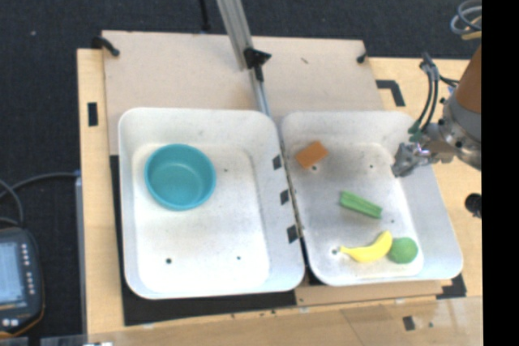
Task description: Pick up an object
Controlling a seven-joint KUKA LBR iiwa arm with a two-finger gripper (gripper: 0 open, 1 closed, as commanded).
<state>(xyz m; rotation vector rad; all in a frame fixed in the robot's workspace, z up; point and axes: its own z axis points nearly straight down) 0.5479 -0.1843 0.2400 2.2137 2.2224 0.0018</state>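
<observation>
The right bin (422, 198) holds an orange block (311, 154) near its back left, a green stick (360, 205) in the middle, and a yellow banana (366, 249) beside a green ball (404, 250) at the front. A teal bowl (180, 176) sits in the left bin (243, 255). My gripper (408, 159) hangs over the right bin's right side, to the right of the orange block and above the green stick, with nothing seen between its fingers.
A slanted metal pole (231, 8) rises from between the bins at the back. A beige board (186, 69) lies behind the bins. A screen device (16, 271) sits off the bench at the lower left.
</observation>
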